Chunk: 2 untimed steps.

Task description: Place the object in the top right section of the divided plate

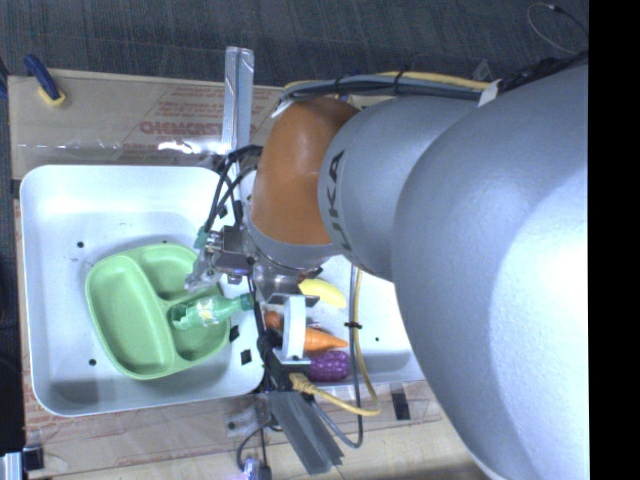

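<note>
green bottle over divided plate (lower right section).

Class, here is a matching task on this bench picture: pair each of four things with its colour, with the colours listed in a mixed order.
Things:
1. divided plate
2. carrot
3. grapes
4. banana

Colours:
A. purple
B. yellow
C. green
D. orange

Pairs: 1-C, 2-D, 3-A, 4-B.
</note>
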{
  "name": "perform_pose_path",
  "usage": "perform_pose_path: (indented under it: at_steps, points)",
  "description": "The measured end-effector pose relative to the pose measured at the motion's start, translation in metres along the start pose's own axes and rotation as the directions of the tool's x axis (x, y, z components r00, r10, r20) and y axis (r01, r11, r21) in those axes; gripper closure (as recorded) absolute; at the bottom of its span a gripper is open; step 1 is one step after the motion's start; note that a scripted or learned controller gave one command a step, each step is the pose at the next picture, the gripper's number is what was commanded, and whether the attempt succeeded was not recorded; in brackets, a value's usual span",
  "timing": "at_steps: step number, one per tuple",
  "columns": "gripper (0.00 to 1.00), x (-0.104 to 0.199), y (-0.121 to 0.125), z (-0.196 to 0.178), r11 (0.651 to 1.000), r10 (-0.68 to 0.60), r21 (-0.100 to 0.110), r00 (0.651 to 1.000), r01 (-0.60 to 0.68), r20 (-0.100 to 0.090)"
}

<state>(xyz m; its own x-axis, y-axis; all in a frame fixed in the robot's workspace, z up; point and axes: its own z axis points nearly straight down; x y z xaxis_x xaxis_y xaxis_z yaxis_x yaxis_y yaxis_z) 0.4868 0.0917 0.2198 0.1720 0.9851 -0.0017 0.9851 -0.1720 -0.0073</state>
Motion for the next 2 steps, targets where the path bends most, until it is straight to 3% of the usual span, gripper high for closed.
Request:
perform_pose_path:
  at_steps: [1, 2]
  points:
    - [0.0, -0.0495, -0.0028, -0.0003, 0.993, 0.118, 0.001, 0.993, -0.118, 0.0]
    - [1.0, -0.0487, -0.0026, -0.0092, 0.994, 0.111, 0.005, 0.994, -0.111, 0.001]
